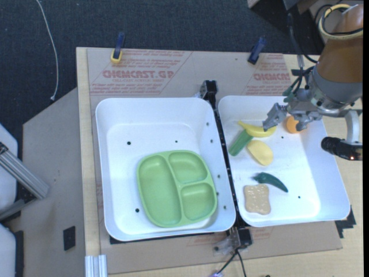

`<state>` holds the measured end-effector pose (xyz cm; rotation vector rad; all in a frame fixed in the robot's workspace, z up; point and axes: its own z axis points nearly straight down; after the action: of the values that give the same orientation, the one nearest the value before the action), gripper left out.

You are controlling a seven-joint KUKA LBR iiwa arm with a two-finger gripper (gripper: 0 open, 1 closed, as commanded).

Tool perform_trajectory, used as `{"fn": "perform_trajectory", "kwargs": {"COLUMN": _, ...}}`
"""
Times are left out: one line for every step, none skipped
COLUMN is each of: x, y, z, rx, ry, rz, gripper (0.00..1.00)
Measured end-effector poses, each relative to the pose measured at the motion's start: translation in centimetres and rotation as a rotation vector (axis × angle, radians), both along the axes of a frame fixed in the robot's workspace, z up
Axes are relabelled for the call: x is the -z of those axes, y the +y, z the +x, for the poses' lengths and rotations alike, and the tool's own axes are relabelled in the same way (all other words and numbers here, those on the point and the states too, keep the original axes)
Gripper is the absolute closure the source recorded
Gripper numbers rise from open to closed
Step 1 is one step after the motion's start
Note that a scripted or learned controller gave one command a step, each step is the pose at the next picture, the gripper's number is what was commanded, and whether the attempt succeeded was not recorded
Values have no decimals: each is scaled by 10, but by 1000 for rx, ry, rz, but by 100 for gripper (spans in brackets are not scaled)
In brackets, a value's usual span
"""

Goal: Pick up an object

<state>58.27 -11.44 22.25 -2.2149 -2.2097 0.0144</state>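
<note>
One banana (256, 130) just beside the fingers (273, 118).

The arm (340, 45) is running off the right and top edges, its gripper (288, 115) is covering part of a small orange object (293, 124) that is perhaps a fruit, and the banana's (256, 130) far end is lying hidden beneath the gripper body.

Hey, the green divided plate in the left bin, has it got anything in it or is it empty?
Empty. The green divided plate lies flat in the left bin, and all three compartments show bare green. The toy foods lie in the right bin.
</note>
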Motion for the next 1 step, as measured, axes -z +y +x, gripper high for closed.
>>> {"fn": "perform_trajectory", "kwargs": {"x": -7, "y": 0, "z": 3, "rx": -3, "ry": -14, "rz": -2, "gripper": 0}}
